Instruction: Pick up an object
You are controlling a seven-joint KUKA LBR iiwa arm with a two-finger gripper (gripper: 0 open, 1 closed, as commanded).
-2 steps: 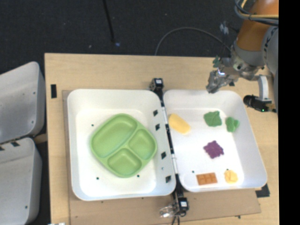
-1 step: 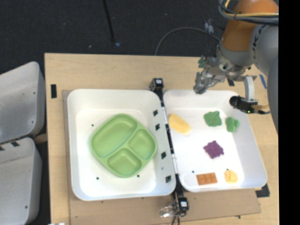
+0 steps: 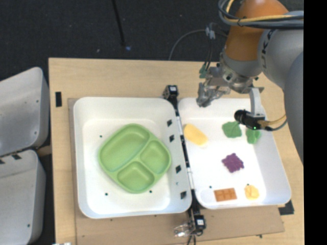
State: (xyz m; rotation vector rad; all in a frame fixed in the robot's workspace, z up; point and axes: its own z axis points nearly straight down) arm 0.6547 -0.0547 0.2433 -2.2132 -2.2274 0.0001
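My gripper (image 3: 203, 100) hangs over the far left corner of the right bin (image 3: 271, 182), with nothing seen between its fingers. In that bin lie a yellow oval piece (image 3: 195, 135) near the left wall, a green leafy piece (image 3: 232, 130) and a smaller green piece (image 3: 253, 136) toward the back right. A purple cluster (image 3: 233, 162) sits mid-bin. An orange waffle-like block (image 3: 225, 194) and a small yellow piece (image 3: 251, 192) rest near the front edge. The yellow oval is the closest to the gripper, below it in the view.
The left bin (image 3: 87, 188) holds a green divided plate (image 3: 135, 158) with three compartments. A divider with black clips (image 3: 181, 152) runs between the bins. The wooden bench edge (image 3: 61, 137) frames both bins.
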